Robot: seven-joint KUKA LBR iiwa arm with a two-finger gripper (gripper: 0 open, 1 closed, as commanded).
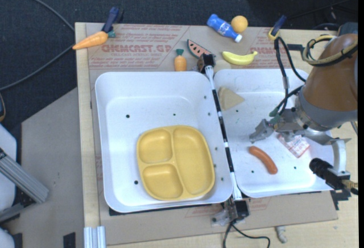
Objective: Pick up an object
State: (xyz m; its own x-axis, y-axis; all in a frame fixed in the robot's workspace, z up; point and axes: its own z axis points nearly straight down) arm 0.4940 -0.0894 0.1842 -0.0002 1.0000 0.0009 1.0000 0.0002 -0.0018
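Fingers on your gripper (260,132) stand apart, nothing between them, low over the floor of the right bin (250,184). The sausage (263,160), your nearest candidate, lies just below them, untouched. A tan wedge (229,98) sits further up. Grasp and lift: both outstanding. 0 of 2 stages complete.

A yellow tray (175,161) sits in the white left bin (114,99). Right of it, in the other white bin (250,184): an orange-red sausage (263,160), a tan wedge (230,98), a red-and-white packet (296,145).
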